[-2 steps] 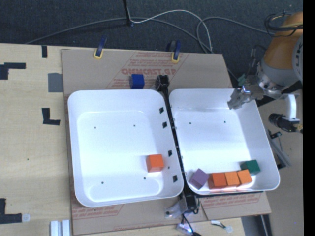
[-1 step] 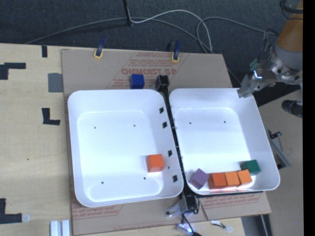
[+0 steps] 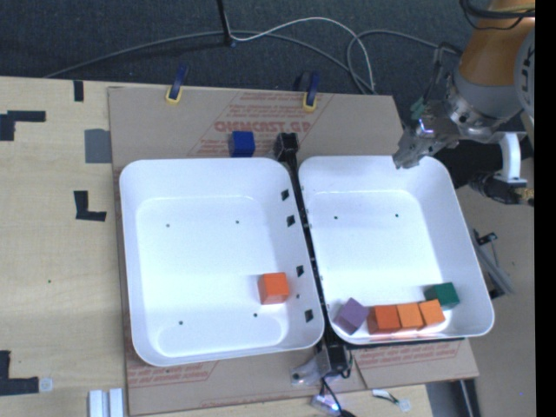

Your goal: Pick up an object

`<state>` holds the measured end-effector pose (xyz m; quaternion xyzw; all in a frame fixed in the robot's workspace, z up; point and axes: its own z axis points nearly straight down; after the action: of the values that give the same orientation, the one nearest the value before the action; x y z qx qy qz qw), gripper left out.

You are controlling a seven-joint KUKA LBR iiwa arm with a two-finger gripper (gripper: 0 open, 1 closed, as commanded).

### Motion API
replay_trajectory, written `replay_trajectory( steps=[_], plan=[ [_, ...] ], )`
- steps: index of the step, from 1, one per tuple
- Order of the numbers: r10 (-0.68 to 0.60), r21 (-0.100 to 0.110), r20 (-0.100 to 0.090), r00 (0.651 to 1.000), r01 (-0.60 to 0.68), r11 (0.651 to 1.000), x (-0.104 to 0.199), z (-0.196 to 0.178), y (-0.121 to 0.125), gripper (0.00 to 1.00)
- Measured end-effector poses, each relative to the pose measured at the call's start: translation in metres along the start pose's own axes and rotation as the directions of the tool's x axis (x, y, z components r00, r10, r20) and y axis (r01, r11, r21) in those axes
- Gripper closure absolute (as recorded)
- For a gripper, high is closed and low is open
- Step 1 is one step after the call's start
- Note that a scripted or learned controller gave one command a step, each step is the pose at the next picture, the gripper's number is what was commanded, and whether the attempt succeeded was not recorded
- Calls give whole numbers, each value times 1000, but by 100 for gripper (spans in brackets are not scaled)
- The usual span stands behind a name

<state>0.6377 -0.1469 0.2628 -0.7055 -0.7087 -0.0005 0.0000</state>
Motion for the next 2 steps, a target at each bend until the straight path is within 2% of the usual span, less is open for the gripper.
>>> replay_trajectory(
  steps=[1,2],
  plan=[
    [0,2,0,1000,0,1000,56,15,-1,100],
    [0,1,0,1000,0,1000,106,11,9,100]
  ],
)
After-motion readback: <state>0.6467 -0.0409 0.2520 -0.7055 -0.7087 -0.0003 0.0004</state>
